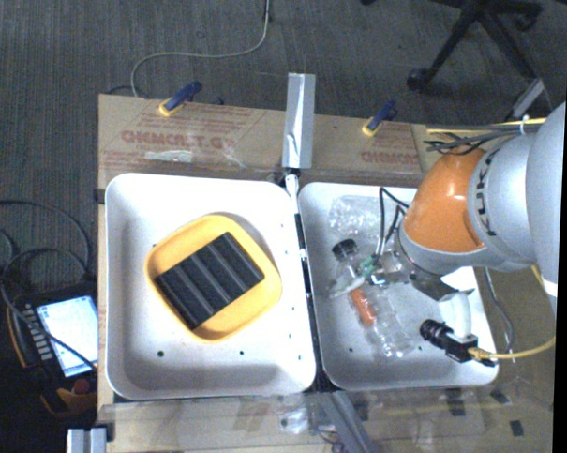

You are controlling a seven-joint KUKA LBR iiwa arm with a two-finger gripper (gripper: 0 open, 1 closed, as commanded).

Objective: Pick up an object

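Note:
My gripper [383, 268] hangs low over the middle of the right bin [327, 349], under the orange band of the arm. Right beside it lie a small green-tipped piece [367, 266], an orange stick-like thing [362, 306] and a small black cap-like thing [344, 245]. Crumpled clear plastic [354, 215] sits toward the bin's back, and a clear bottle-like thing [392, 327] toward the front. In the left bin [128, 355] rests a yellow rounded block with a black ribbed top [213, 276].
A metal divider [298, 123] stands between the bins at the back. Two blue-and-yellow clamps [179, 97] [380, 116] hold the cardboard behind the bins. A tablet [61, 329] lies on the floor at the left.

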